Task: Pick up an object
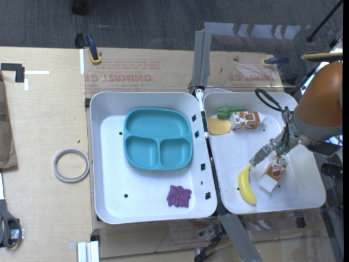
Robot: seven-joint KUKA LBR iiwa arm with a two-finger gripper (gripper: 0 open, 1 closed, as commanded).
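Yellow plastic banana (246, 187) lies at the right bin's (305, 198) front, just beside the gripper (267, 156). Grip state: cannot tell. Judged light, stiff, slick; best pinched across its curved middle.

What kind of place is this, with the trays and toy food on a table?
Probably a robotics lab or test bench. A robot arm with a claw reaches over two white bins holding toy food such as a banana, and the bench is covered in taped-down cardboard.
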